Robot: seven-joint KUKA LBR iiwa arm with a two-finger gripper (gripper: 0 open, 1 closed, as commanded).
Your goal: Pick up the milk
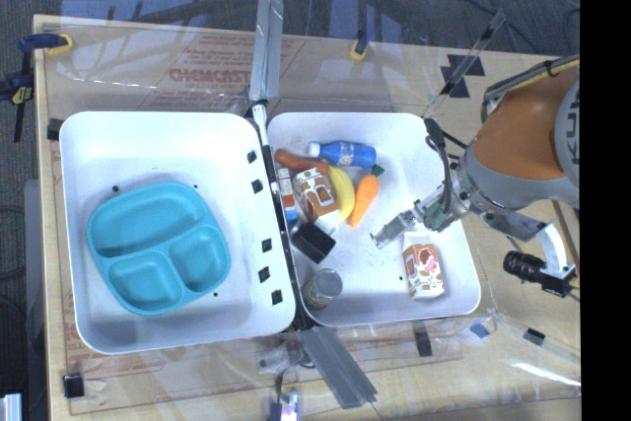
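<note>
Milk carton (422, 270) lies just below-right of end effector (392, 231) — long axis approx. vertical in view; finger opening: cannot tell.

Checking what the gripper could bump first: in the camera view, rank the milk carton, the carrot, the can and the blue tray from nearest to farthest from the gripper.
From the gripper:
1. Milk carton, just below it in the right bin.
2. Carrot, up and left, in the pile.
3. Can, at the right bin's lower left.
4. Blue tray, in the left bin.

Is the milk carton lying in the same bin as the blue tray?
No. The milk carton lies in the right bin, while the blue tray sits in the left bin.
</note>
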